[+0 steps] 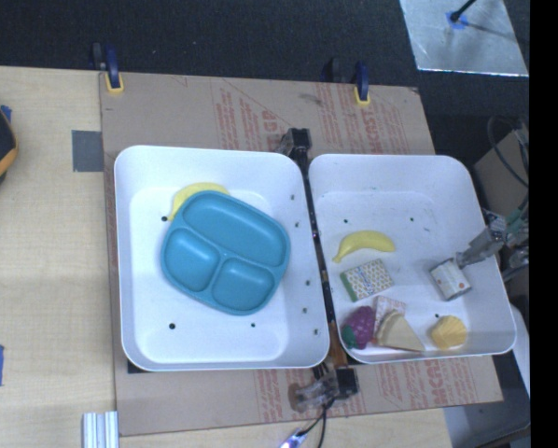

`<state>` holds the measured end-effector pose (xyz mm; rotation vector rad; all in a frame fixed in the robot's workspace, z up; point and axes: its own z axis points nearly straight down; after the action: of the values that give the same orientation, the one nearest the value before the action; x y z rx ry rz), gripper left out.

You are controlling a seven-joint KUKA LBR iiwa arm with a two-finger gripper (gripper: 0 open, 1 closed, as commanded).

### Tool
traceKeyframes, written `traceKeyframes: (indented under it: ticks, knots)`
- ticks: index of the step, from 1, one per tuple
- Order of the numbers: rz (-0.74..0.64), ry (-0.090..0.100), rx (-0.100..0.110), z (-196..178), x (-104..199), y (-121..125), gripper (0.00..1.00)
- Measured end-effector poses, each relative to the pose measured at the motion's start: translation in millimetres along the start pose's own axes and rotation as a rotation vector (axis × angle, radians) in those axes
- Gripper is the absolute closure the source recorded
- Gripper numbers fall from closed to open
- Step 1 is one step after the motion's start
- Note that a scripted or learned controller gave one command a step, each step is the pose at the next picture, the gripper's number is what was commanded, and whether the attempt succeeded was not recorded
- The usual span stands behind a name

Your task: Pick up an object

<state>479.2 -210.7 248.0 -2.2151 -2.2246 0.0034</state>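
In the right bin (405,171), near its right wall, the gripper (450,279) hangs low over the floor, and how its jaws stand I cannot tell. Closest to it sits a small yellow toy lemon (448,331) in the bin's near-right corner, with a toy banana (363,244) mid-bin. Both look light, stiff plastic and a bit slick; the banana's narrow middle looks the surer hold, I'd say.

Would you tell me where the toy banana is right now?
The toy banana lies in the right bin, near its left wall, just above the checkered block.
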Motion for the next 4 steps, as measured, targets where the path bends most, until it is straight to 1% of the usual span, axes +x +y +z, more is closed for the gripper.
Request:
traceKeyframes:
  ticks: [1,2,3,4]
  knots:
    - [-0.003,0.0,0.001,86,-1,42,0.0]
    - [-0.002,-0.001,0.0,157,-2,86,0.0]
    - [-0.001,0.001,-0.001,155,45,167,0.0]
    - [-0.003,-0.001,0.001,156,105,111,0.0]
